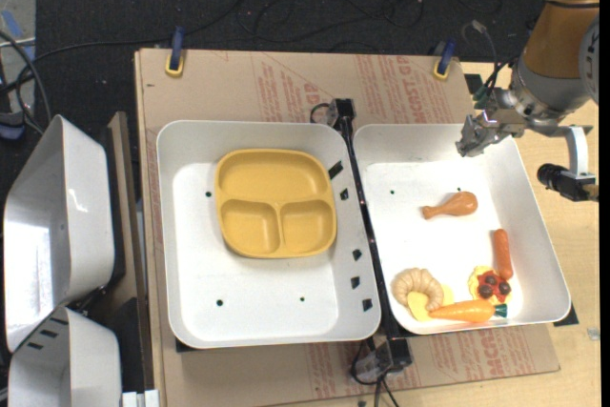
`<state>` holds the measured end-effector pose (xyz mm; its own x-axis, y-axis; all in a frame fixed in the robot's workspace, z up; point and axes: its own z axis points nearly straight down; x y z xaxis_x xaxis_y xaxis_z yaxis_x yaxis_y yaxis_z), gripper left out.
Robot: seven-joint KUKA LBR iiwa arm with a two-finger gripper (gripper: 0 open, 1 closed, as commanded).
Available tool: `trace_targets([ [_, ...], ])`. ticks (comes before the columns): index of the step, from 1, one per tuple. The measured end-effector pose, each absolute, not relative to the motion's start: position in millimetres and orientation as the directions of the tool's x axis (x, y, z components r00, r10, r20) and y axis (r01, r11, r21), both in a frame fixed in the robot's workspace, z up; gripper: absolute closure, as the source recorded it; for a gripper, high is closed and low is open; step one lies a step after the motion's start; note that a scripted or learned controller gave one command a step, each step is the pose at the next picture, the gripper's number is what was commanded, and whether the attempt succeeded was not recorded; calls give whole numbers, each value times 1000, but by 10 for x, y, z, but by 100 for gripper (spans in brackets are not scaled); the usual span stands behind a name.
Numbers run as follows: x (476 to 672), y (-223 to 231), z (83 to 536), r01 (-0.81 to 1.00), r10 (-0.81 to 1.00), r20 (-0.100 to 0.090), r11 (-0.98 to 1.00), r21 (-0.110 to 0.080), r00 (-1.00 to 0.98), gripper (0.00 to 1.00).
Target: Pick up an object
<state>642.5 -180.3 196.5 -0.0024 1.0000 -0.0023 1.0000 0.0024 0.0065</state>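
The right bin holds several toy foods. A brown chicken drumstick lies near its middle. An orange-red sausage lies toward the right wall. A beige croissant, an orange carrot and a yellow piece with dark berries crowd the near edge. My gripper hovers over the bin's far right corner, above and behind the drumstick, with nothing seen between its fingers.
The left bin carries a yellow divided plate. A black divider with clips runs between the bins. White tubs stand at the far left, off the bench. Cables lie on the dark floor behind.
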Motion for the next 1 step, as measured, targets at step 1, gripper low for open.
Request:
trace_targets([
  [1,6439,-1805,2382,1000,1000,-2,3,7,-3,100],
])
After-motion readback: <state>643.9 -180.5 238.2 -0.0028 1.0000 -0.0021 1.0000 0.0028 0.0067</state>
